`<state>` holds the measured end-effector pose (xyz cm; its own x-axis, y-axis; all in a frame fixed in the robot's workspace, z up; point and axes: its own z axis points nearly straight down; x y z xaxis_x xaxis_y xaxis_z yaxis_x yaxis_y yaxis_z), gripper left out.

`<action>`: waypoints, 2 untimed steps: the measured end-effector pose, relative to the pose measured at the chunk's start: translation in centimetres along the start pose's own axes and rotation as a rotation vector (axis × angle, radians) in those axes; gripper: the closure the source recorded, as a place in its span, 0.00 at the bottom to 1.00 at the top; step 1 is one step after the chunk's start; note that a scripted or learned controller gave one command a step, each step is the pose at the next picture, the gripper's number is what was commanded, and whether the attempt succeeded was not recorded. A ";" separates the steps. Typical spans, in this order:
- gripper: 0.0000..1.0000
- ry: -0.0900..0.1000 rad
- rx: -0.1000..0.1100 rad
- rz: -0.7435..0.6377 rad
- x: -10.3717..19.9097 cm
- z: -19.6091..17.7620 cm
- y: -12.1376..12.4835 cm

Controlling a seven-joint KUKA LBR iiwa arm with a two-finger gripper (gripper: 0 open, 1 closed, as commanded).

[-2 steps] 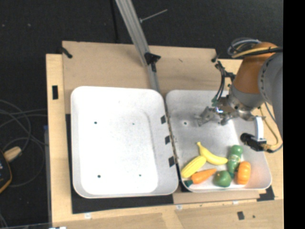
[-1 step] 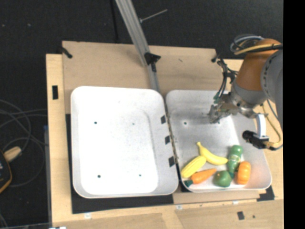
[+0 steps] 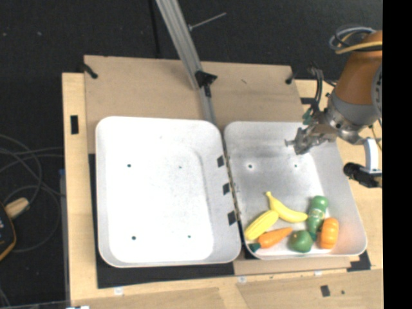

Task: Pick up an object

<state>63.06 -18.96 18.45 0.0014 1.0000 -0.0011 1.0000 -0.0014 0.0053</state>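
The arm reaches in from the right, its orange band sitting above the wrist, and the gripper hangs over the far edge of the right bin, toward that bin's far right corner. From where I stand I cannot tell how the hand is set, and nothing can be seen in its hold. All the pickable things are bunched in the near right corner of that same bin, well apart from the gripper: a banana lying nearest the bin's middle, a corn cob touching its near side, a carrot along the near edge just beside the corn, a round green vegetable next to the carrot's thick end, a long green vegetable running toward the right wall, and an orange pepper closest to the corner. The left bin lies alongside, the two touching along their shared inner edge.
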 end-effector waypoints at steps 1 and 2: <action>1.00 0.001 0.003 -0.001 -0.1 -2.3 0.1; 1.00 0.002 0.003 -0.005 5.5 -3.8 1.0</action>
<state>64.08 -13.45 22.29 -0.0037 1.0000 0.0008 1.0000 0.0037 0.0024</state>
